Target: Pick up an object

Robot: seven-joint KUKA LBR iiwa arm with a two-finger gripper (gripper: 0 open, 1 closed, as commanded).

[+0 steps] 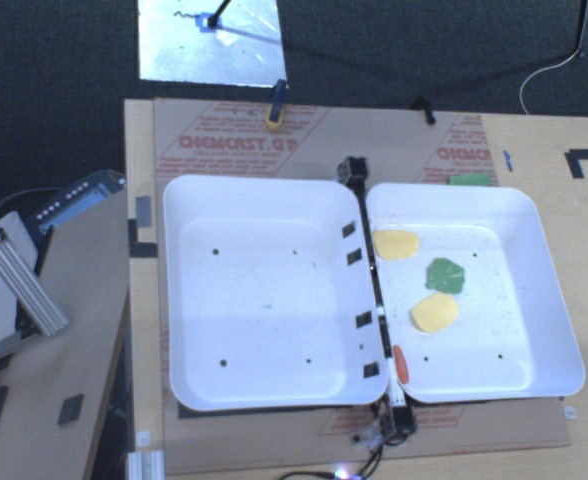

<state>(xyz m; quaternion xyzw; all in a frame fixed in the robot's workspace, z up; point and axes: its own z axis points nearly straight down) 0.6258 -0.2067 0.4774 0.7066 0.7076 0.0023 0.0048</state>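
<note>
- The two white bins sit side by side on the bench: the left bin [264, 288] and the right bin [534, 268], joined along a dark hinged divider [369, 288].
- All the candidates for picking lie in the right bin, gathered toward its left half near the divider, probably where they slid or were dropped.
- An upper yellow piece [396, 244] lies flat close to the divider; a green piece [445, 275] sits just beside it lower right; a lower yellow piece [434, 313] lies just below the green one.
- A small orange-red piece [401, 364] rests against the bin's left wall, a harder reach.
- The state of the jaws cannot be told from this view.
- The pick seems not yet begun; the lower yellow piece, lying clear of the wall, looks the easiest target.
</note>
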